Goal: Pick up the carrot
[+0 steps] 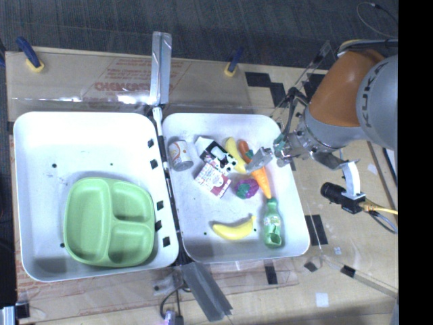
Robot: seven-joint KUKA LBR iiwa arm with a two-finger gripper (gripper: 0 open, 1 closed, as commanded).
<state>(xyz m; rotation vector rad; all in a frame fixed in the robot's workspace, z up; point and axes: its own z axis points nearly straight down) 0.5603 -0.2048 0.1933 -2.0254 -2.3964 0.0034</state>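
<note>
The small orange plastic carrot [261, 180] lies near the right edge of the right-hand white bin [291, 239], wedged between a purple grape bunch [247, 188] and a green bottle [272, 223]. The two-finger gripper [265, 156] hangs just above its top end, likely lining up a grasp; whether it is apart or together I cannot tell.

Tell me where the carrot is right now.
The carrot lies in the right bin, toward its right side, between the purple grapes on its left and the green bottle below it, just under the gripper.
</note>
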